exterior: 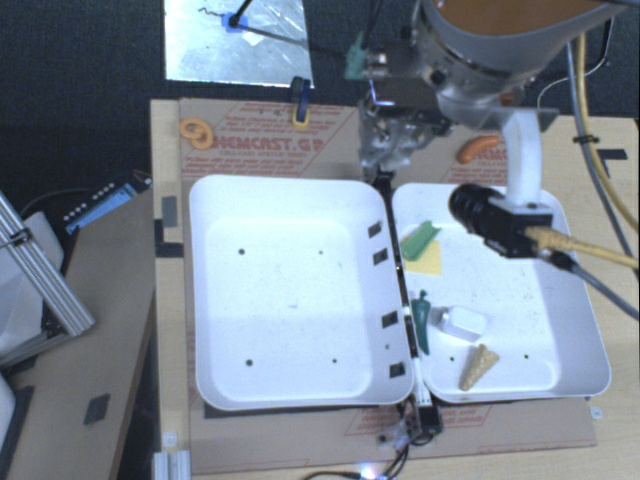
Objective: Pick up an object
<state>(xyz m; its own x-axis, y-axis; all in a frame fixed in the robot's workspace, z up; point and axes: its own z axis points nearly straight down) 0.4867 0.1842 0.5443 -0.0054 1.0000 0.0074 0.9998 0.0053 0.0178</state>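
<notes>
- Above the bins' far edge you've got the gripper [385, 153], hanging over the seam between the two, roughly at the back rim.
- Can't tell from this view how the claw is set; it's a blur of metal under the wrist, and nothing shows between it.
- Arm [500, 28] comes in from the top right, orange band filling that corner. A black camera module [495, 220] sticks out over the right bin [570, 318] on a white bracket.
- Right bin holds all the pick candidates, clustered on its left half:
  - green wedge [420, 238] lying tilted on a yellow square [427, 259], near the divider.
  - dark green pepper [421, 320] along the divider, lower down.
  - white block [462, 322] just beside the pepper, on its right.
  - tan cone [478, 366] near the front rim, just below the block.
- Gripper is well apart from all of them, touching none.
- Left bin [290, 288]: bare white floor with a few dark specks.
- Off the bins, on the cardboard base: a pretzel [196, 132] at the far left corner, a yellow-and-blue clamp [299, 103] at the back edge, an orange sausage [479, 148] behind the right bin.
</notes>
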